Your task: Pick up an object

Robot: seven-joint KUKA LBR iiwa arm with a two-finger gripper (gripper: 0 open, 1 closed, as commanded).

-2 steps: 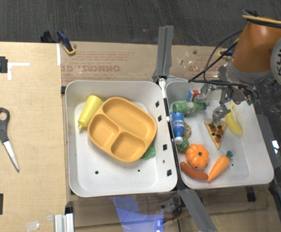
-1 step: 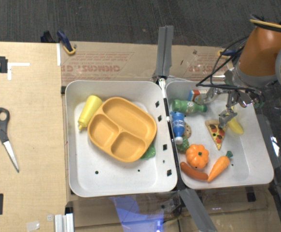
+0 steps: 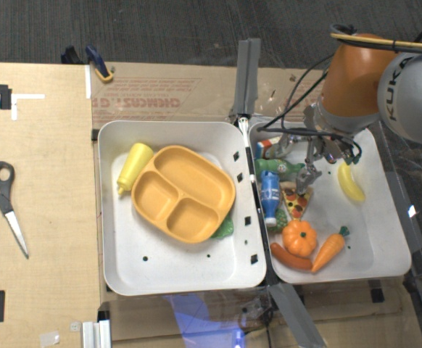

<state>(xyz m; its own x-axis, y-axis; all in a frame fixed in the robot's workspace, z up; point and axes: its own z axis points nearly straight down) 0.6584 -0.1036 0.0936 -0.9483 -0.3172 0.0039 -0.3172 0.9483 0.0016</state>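
We see two white bins side by side. The left bin (image 3: 124,267) holds a big orange tray (image 3: 183,193) with a yellow bottle (image 3: 133,167) beside it. In the right bin (image 3: 385,252) lie small toys: a blue bottle (image 3: 270,194), pumpkin (image 3: 299,238), carrot (image 3: 329,249) and banana (image 3: 351,183). Our gripper (image 3: 307,180) hangs low among them, holding nothing that we can make out. The pizza slice (image 3: 295,204) lies just below its tip; the banana sits to its right.

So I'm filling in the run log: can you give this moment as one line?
arm: over right bin | claw: low above pizza slice, beside blue bottle | held: nothing seen | banana: untouched
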